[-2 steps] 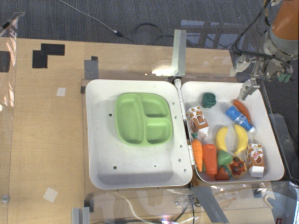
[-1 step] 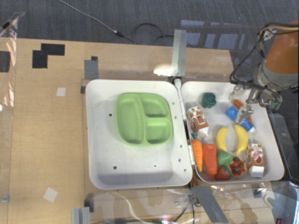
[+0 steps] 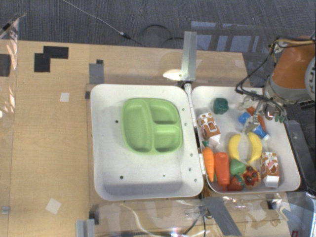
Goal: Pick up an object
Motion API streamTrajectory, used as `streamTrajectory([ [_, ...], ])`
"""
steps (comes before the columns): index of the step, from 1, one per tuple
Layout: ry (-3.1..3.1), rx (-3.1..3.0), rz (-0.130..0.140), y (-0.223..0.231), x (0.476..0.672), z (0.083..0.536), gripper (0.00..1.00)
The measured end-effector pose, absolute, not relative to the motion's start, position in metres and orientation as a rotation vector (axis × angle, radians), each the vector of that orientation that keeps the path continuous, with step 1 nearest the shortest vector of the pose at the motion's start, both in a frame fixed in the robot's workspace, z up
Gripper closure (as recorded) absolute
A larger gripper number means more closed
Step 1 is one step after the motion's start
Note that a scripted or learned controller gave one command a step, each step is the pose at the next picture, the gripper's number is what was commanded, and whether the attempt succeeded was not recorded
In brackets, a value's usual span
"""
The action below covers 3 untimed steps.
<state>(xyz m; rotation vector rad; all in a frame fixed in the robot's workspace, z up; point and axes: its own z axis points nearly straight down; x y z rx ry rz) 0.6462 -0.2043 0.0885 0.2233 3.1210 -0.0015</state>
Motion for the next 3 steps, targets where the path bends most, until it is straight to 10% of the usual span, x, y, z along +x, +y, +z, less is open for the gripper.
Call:
streamTrajectory([
  [2, 3.082, 0.543, -0.001, -0.166, 0.588, 0.089, 0.0],
  [3, 3.074, 0.531, -0.001, -0.165, 0.591, 0.103, 1.0],
])
